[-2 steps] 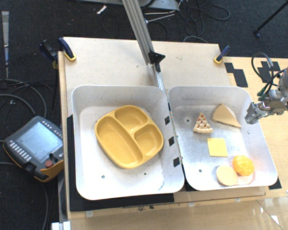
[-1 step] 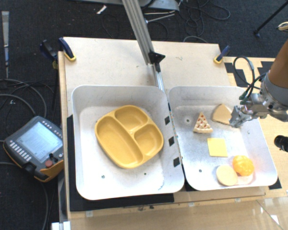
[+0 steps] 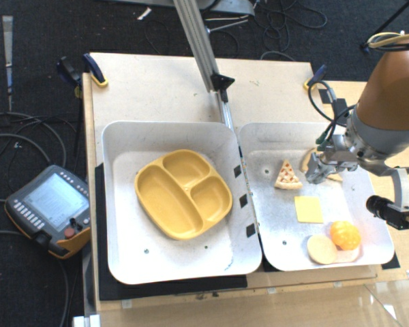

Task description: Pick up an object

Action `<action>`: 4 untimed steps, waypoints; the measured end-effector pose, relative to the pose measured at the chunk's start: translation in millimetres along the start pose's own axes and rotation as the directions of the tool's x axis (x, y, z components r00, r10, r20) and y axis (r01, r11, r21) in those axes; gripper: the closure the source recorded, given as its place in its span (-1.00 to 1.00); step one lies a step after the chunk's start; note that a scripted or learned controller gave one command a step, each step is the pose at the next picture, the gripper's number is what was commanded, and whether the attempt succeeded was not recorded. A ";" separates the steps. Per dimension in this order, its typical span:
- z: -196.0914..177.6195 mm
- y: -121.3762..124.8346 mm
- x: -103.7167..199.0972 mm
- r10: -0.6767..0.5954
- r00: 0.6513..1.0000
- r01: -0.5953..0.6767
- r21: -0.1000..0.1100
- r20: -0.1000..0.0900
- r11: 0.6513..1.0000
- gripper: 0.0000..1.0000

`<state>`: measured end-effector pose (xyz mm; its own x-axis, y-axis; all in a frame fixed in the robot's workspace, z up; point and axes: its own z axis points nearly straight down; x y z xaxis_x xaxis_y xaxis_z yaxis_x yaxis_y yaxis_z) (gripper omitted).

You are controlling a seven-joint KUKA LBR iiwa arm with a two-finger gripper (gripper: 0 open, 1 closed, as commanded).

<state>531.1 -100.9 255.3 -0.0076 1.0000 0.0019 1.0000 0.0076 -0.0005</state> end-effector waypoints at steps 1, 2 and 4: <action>8.3 -5.2 53.1 -0.001 1.000 0.001 0.001 0.000 1.000 1.00; 7.6 2.1 97.3 0.000 1.000 0.000 0.000 0.000 1.000 1.00; 24.2 13.9 197.8 0.000 1.000 0.000 0.000 0.001 1.000 1.00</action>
